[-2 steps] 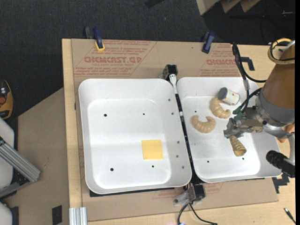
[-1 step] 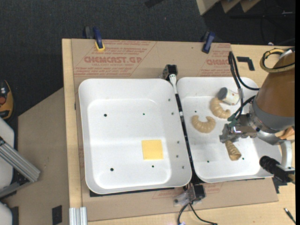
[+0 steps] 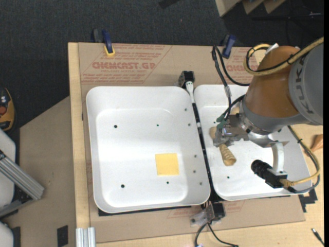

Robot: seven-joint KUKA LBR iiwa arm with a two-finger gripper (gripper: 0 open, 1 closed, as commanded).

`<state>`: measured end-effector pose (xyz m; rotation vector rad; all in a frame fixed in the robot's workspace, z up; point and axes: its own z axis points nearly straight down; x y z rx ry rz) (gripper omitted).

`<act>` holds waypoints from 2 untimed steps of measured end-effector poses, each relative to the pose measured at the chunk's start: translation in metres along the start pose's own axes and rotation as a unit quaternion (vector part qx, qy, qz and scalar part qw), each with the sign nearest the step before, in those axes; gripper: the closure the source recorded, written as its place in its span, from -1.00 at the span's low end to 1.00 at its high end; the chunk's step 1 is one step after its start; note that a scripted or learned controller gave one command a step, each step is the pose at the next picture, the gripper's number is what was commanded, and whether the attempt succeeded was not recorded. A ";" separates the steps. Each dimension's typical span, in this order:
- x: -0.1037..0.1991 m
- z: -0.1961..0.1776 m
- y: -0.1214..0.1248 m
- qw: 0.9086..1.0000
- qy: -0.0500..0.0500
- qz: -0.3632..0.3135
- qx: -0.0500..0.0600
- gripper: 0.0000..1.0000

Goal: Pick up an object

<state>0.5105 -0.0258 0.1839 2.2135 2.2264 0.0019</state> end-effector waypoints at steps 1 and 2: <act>0.075 -0.036 0.051 1.000 0.001 -0.001 -0.002 1.00; 0.163 -0.060 0.045 1.000 0.001 -0.002 -0.001 1.00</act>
